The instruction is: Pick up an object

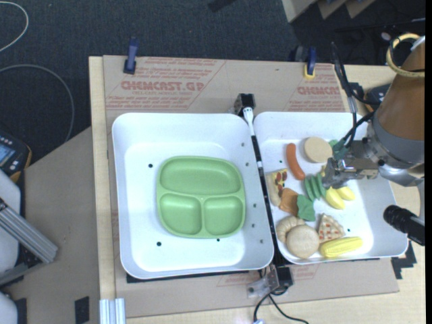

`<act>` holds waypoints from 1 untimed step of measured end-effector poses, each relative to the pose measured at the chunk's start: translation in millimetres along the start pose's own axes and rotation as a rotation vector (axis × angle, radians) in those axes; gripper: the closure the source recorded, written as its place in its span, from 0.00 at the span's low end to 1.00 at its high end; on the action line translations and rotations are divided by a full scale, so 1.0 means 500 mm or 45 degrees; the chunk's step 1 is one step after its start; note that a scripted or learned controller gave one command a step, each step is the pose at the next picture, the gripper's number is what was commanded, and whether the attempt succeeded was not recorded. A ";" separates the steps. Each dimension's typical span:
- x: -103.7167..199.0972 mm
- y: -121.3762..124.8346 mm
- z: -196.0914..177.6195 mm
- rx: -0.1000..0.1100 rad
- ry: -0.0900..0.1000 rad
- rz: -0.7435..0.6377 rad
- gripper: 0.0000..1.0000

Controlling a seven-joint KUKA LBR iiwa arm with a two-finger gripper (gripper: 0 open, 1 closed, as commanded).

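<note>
None lifted yet | gripper (pixel 334 178) low in the right bin (pixel 378 245), near its far right side, over green toy food (pixel 314 186) and a yellow piece (pixel 339 196) | grip state cannot tell | grasp and lift remain

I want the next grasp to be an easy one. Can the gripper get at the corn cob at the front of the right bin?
Probably yes. The corn cob lies on top near the bin's front edge, uncovered; only the pizza slice sits close beside it. The gripper hangs just above, farther back.
</note>
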State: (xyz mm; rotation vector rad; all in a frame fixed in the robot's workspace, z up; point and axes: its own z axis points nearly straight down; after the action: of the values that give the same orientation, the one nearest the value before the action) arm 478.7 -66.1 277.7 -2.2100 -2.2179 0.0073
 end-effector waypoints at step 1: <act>0.101 0.021 -0.143 -0.025 -0.004 -0.004 1.00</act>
State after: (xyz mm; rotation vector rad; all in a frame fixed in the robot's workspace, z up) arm 489.8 -16.1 349.5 -2.2181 -2.2327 -0.0105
